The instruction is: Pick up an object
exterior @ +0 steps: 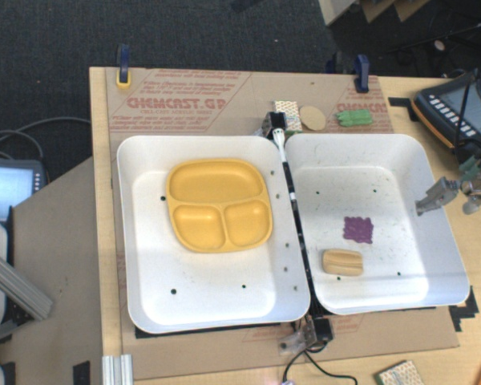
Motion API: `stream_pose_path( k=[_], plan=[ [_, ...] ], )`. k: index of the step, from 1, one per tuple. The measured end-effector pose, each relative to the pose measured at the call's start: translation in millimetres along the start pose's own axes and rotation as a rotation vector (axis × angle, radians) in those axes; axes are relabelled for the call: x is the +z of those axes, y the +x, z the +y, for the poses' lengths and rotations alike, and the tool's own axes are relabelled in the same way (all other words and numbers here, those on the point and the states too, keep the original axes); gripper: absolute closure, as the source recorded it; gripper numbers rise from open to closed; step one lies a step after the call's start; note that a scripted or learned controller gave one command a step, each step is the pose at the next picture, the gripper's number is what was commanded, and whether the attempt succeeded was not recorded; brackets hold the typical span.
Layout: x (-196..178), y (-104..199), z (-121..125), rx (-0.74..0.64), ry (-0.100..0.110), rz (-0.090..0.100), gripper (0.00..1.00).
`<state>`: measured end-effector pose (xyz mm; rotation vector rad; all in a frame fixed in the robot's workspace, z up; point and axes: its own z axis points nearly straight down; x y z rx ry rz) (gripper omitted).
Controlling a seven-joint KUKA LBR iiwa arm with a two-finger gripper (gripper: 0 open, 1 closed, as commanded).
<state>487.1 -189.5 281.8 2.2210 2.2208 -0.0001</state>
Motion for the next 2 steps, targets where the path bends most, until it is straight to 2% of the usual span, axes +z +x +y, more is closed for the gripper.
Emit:
stream_pose_path(
  k=[1, 2],
  plan=[
    [100, 25, 44, -0.004, 0.007, 0.004, 0.00],
    [202, 41, 34, -0.001, 0.004, 0.003, 0.00]
  ],
)
